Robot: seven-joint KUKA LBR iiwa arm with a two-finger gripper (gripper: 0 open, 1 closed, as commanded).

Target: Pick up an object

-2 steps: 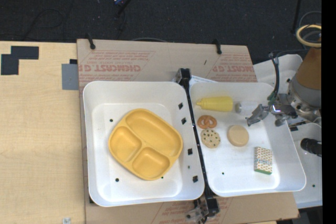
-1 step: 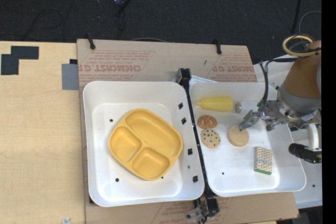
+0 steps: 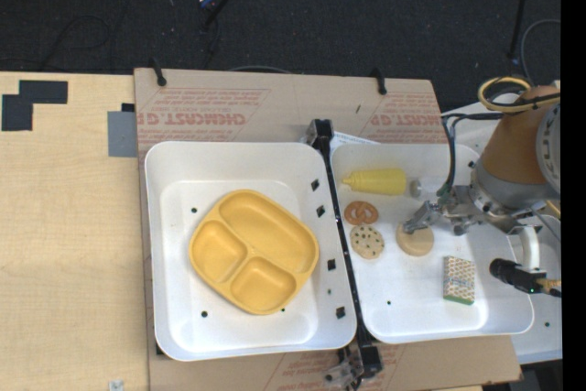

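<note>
Nothing lifted yet: gripper [image 3: 428,217] is down in the right bin [image 3: 513,323], fingers apart, not clamped on anything. Tan disc [image 3: 416,241] sits just below the fingertips, maybe touching; closing and lifting remain.

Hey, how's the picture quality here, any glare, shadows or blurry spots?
In the camera view, lighting is even and soft; the yellow divided plate casts only a faint shadow in the left bin. The white bins look bright but not blown out. The gripper near the round tan piece is slightly soft, its fingers hard to resolve.
</note>
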